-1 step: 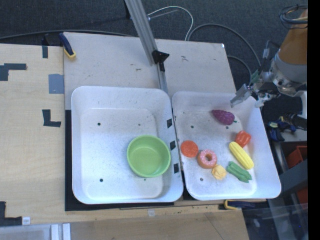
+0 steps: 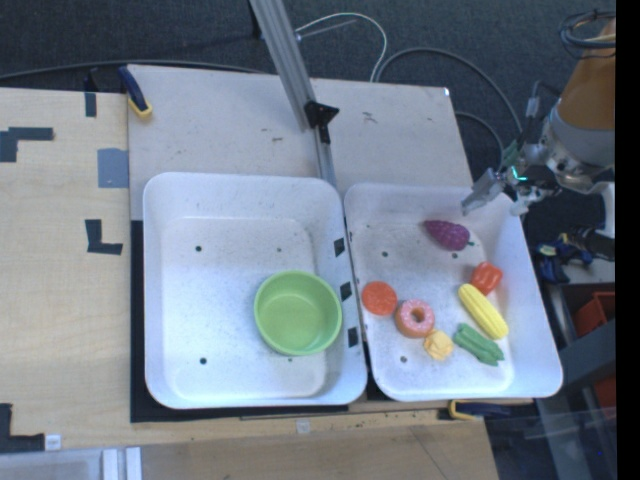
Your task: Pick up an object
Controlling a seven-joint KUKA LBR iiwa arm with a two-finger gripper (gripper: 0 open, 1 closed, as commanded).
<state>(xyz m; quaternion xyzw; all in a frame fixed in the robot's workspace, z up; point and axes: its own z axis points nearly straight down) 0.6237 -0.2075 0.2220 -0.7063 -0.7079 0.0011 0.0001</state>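
The right bin (image 2: 530,368) holds several toy foods. Among them are a purple piece (image 2: 447,233), a red pepper (image 2: 486,277), a yellow corn cob (image 2: 483,310), a green pod (image 2: 478,345), a small yellow piece (image 2: 438,344), a pink-iced donut (image 2: 414,317) and an orange round piece (image 2: 379,297). My gripper (image 2: 495,198) hovers over the bin's upper right rim, just up and right of the purple piece. It is open and nothing sits between its fingers.
A green bowl (image 2: 297,312) stands in the left bin (image 2: 170,268), near its lower right corner. A slanted metal pole (image 2: 290,48) rises behind the bins. Cables lie on the bench at the back right.
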